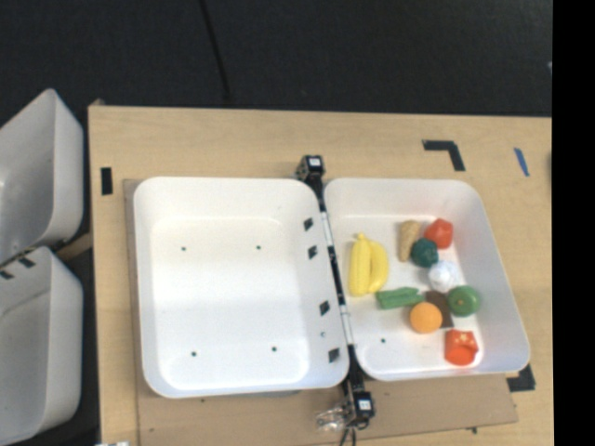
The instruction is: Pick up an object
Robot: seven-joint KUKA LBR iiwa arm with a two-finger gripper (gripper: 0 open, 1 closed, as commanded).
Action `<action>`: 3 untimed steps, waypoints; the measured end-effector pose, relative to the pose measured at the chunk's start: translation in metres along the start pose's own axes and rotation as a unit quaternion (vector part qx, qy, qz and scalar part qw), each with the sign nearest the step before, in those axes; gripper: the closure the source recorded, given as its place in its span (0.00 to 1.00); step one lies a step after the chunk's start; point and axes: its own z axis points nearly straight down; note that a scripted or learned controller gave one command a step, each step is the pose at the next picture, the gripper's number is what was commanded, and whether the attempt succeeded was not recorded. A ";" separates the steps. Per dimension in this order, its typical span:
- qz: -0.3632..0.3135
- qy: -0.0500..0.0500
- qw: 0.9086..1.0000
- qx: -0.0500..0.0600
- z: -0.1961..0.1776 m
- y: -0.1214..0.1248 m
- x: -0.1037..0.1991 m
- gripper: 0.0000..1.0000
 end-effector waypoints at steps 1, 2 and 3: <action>0.001 0.001 1.000 0.001 0.000 -0.017 0.000 1.00; 0.000 0.000 1.000 0.000 0.000 0.001 0.000 1.00; 0.001 0.001 1.000 0.001 0.000 -0.013 0.000 1.00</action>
